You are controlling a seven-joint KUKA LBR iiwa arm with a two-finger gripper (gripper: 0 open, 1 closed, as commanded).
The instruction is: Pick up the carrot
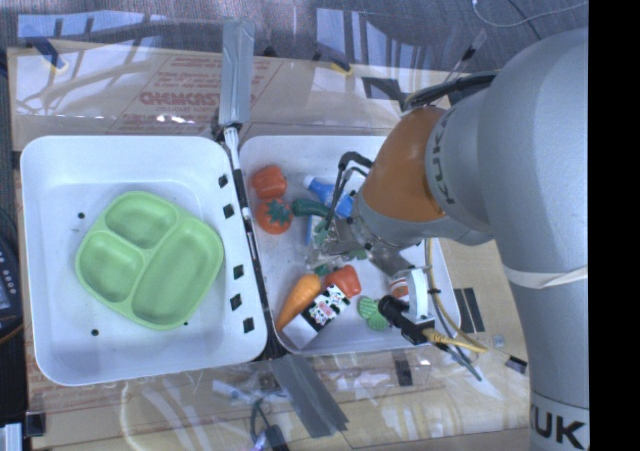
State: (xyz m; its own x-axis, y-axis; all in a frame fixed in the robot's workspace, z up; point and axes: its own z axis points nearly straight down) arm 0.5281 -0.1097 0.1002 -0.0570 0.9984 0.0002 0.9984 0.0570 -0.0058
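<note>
While we hover the gripper point(330, 244), state unreadable, above the carrot point(299, 300), the milk carton point(330, 301) touching its right side could get grabbed instead.

I see an orange carrot point(298, 299), a light green plate point(150, 259), white bins point(40, 239), a red tomato point(268, 182) and a black-and-white cow-patterned carton point(325, 309).

Look at the flattened brown cardboard sheet point(150, 89) behind the bins: you've got red lettering there, mirrored or upside down, too faint to read for sure. Down at the lower right, white letters "UK" sit on the grey arm base point(556, 427), cut off at the edge. Nothing else legible.
</note>
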